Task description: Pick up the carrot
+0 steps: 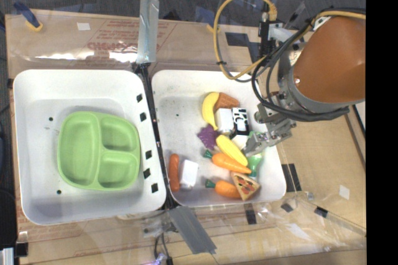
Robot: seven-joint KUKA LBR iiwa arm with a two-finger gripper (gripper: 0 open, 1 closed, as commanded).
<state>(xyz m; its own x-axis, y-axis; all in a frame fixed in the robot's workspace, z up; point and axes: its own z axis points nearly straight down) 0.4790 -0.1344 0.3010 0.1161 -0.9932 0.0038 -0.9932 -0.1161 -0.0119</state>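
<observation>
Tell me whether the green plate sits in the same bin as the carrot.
No. The green plate lies in the left bin, while the carrot lies among the toy food in the right bin.

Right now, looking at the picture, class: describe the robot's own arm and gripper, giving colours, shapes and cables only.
The arm ends in a large rounded orange band above a grey wrist section. Black cables loop round the wrist, and a yellow cable arcs up to a small black connector block behind it. The gripper is a small grey metal assembly with angular parts, seen above the right bin.
</observation>
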